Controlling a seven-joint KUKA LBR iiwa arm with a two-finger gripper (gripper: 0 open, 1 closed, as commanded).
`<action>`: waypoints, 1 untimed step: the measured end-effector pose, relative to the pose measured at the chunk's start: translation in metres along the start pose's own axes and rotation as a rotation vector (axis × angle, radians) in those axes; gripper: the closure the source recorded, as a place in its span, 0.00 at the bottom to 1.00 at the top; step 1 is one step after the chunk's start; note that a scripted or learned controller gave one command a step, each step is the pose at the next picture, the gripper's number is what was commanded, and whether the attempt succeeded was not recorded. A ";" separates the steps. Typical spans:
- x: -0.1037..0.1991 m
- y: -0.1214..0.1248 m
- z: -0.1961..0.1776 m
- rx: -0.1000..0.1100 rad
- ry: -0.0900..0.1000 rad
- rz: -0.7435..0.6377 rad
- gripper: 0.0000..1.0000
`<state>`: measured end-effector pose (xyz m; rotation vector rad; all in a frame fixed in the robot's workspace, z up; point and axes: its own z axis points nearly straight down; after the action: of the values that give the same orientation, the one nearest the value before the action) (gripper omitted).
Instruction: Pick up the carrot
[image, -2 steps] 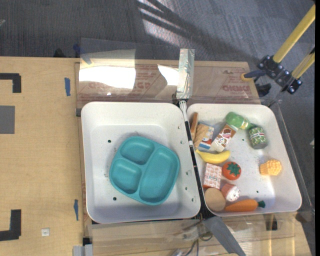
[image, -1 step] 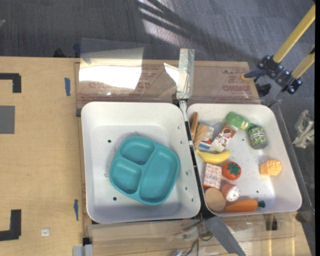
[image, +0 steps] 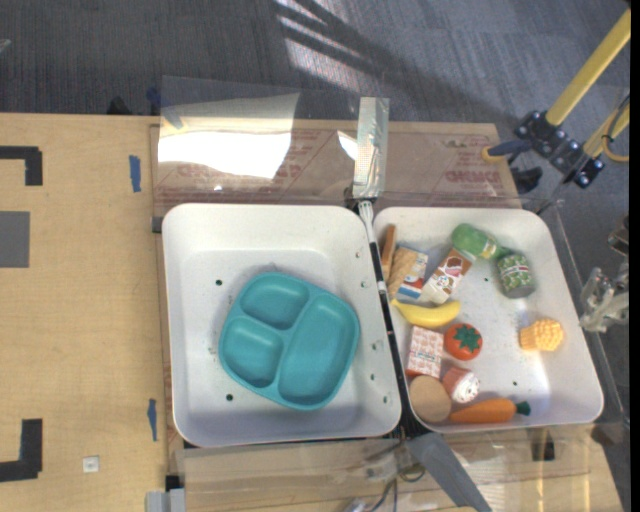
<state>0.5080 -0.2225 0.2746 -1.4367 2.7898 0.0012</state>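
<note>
The carrot (image: 485, 410) lay flat along the front edge of the right bin (image: 575, 395), with a tan ball (image: 430, 398) at its left end. How wide the gripper was, I cannot tell. A good grasp would probably cross its thin body, clear of the wall.

Over at the far right the gripper (image: 601, 300) is a pale, greyish metal shape, low and close to the edge of sight. It hangs just outside the right-hand bin's (image: 575, 300) outer rim, about halfway along that side. It is too small and blurred to make out more.
</note>
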 end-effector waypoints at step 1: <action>0.016 0.021 -0.114 0.009 0.000 -0.320 1.00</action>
<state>0.4816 -0.2232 0.3884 -1.8605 2.5216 -0.0121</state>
